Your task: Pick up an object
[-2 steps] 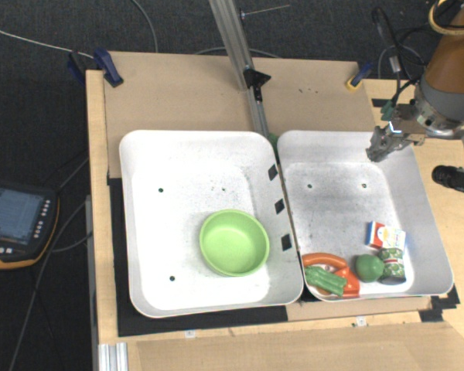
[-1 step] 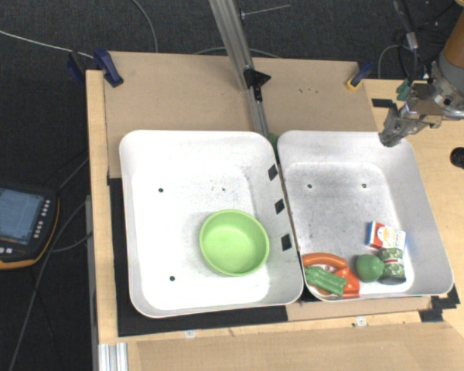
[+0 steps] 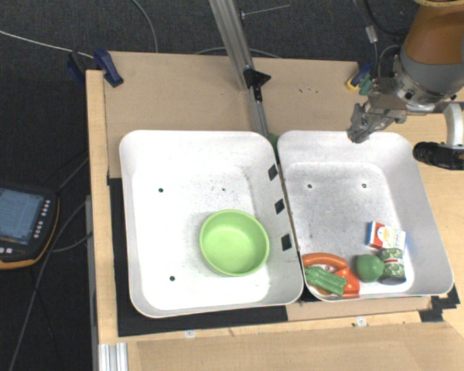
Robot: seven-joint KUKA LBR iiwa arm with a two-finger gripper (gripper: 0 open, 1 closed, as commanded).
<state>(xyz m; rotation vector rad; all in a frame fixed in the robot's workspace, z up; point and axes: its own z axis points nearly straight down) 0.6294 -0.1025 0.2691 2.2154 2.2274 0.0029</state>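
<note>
Gripper (image 3: 358,134) — finger state indiscernible — hovers over right bin's (image 3: 417,188) far rim; green ball (image 3: 367,267) lies at its near edge.

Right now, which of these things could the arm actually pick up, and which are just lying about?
Could be picked up:
- green bowl, left bin
- orange and green toy, green ball, small carton, small can, right bin

Just lying about:
- handheld controller
- blue clamp
- cables

Tan bench (image 3: 178,91), 2 white bins (image 3: 151,168) side by side, possibly a black mat (image 3: 201,319) beneath
</note>
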